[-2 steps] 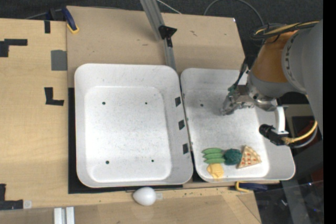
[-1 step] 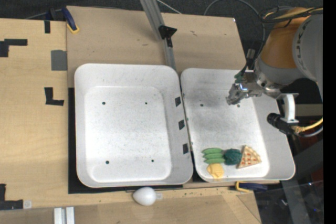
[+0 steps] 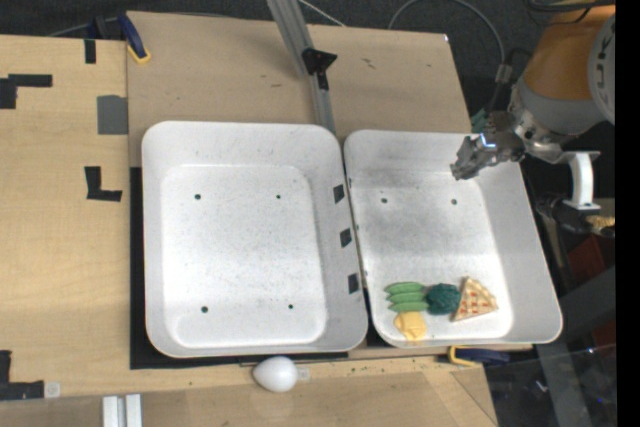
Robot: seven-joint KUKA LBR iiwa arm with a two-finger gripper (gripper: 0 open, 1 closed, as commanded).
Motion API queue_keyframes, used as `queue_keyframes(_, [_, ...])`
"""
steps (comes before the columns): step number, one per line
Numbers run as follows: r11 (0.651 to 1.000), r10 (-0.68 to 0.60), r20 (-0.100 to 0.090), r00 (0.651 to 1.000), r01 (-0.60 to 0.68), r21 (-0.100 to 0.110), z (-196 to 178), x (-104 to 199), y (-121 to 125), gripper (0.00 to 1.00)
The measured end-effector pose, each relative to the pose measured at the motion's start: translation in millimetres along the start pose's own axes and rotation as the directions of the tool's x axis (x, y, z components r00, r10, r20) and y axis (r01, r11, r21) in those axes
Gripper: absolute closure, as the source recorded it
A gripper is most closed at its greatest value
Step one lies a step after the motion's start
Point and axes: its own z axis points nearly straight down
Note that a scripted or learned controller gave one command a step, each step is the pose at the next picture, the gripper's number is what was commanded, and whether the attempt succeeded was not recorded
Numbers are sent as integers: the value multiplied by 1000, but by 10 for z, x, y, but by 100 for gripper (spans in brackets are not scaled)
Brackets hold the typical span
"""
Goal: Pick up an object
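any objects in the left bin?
No. The toy food, a pizza slice among it, sits in the right bin; a white egg lies outside the left bin.

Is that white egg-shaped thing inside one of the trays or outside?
Outside. The white egg lies on the bench past the left bin's near rim.

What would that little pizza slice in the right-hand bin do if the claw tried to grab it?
The pizza slice looks like a small toy, so probably light and stiff rather than floppy. It lies flat, so it should slide, not roll. It sits against the dark green piece, which a push might nudge too.
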Motion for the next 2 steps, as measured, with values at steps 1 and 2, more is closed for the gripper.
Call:
queue_keyframes(1, [1000, 0, -1, 1000, 0, 7, 87, 1, -2, 100])
queue_keyframes(2, [1000, -5, -4, 1000, 5, 8, 110, 591, -145, 100])
